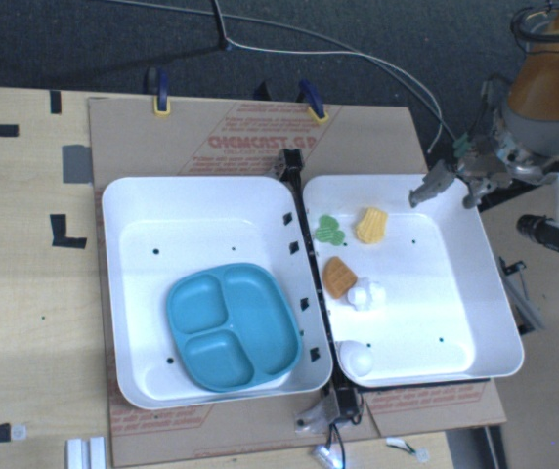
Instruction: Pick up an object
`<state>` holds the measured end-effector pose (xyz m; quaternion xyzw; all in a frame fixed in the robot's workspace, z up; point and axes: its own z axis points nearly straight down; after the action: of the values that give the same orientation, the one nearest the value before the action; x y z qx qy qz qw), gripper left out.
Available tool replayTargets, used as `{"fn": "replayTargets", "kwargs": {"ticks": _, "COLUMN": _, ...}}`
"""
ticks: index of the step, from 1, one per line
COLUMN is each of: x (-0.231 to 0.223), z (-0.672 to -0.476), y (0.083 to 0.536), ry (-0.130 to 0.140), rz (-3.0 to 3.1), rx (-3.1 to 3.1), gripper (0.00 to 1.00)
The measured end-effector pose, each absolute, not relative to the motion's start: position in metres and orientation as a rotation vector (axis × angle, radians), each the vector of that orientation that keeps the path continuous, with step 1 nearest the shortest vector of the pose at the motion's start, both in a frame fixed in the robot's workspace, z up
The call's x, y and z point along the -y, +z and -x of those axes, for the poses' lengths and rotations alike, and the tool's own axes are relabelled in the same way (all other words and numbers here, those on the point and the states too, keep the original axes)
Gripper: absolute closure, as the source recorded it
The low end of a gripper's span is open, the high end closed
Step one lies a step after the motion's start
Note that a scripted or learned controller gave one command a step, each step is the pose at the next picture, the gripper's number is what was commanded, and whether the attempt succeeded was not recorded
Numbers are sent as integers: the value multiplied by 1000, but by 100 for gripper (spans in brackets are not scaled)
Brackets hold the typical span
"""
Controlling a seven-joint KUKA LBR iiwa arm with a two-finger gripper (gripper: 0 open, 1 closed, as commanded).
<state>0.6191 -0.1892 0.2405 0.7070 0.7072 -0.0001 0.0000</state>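
Two white bins sit side by side on a cardboard sheet clamped to the desk (25,291).

From above, the left bin (133,223) holds a blue divided plate (233,327) near its front. The right bin (455,291) holds a green piece (329,230), a yellow block (371,226), an orange-brown piece (338,277) and a small white lump (361,294) just beside it, plus another white lump (357,359) by the front corner. The claw (448,190) hangs over the right bin's far right edge, apart from every piece; whether it is released or clenched I cannot tell.
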Motion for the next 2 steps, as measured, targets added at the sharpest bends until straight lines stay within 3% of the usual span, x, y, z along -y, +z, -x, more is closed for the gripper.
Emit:
{"fn": "replayTargets", "kwargs": {"ticks": 1, "x": 189, "z": -619, "y": 251, "ry": 0, "rz": -2220, "rx": -2222, "gripper": 100}}
{"fn": "replayTargets", "kwargs": {"ticks": 2, "x": 189, "z": -619, "y": 250, "ry": -1, "rz": -2221, "rx": -2223, "gripper": 0}}
